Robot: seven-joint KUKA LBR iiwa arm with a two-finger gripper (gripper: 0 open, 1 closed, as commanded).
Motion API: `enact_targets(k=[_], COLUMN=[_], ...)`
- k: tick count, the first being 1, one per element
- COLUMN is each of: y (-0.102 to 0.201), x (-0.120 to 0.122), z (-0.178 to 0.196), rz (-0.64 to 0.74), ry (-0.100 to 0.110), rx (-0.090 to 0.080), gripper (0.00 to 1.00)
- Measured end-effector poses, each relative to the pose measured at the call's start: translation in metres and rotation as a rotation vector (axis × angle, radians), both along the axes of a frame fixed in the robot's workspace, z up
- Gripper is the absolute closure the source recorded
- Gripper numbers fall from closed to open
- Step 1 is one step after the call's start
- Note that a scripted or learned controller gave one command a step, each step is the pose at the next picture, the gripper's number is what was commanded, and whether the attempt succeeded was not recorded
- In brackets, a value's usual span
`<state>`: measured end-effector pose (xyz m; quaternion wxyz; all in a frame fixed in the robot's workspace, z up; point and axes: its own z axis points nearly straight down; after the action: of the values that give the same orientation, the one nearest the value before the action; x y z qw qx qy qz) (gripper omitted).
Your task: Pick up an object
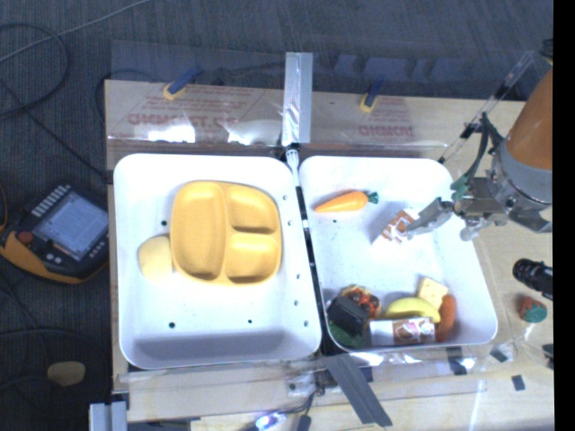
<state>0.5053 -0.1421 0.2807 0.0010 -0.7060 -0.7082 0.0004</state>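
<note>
Grey metal makes up the claw [446, 220], which hangs over the right side of the right bin [310, 241]; its two fingers stand apart, one pointing left toward a small carton [395, 226], the other [473, 229] lower and nearer the bin's right wall. The left fingertip meets the carton's right end or lies just beside it (the blur there hides which). Nothing sits between the fingers, so the claw holds nothing.

That small carton is white with orange-red print, and its writing is too small to read. It lies tilted near the middle of the right bin. Up and to its left lies an orange toy carrot [341, 202] with a green top. Along the bin's near wall sits a cluster: a dark rounded item [349, 313], a yellow banana [411, 308], a pale yellow block [433, 290], a red-orange piece [447, 312] and a white packet [404, 331] with a red label, also unreadable.

Over in the left bin [135, 268] rests a yellow divided tray [225, 231], with a pale round object [154, 258] touching its left edge.

Behind the bins, the surface [121, 106] carries faint red lettering that cannot be made out. A handheld controller [58, 232] lies on the floor to the left.
</note>
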Motion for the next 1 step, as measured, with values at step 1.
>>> enact_targets(k=[1], y=[0.0556], x=[0.0573], z=[-0.0555], rz=[0.135], ry=[0.0], rx=[0.0], gripper=[0.0])
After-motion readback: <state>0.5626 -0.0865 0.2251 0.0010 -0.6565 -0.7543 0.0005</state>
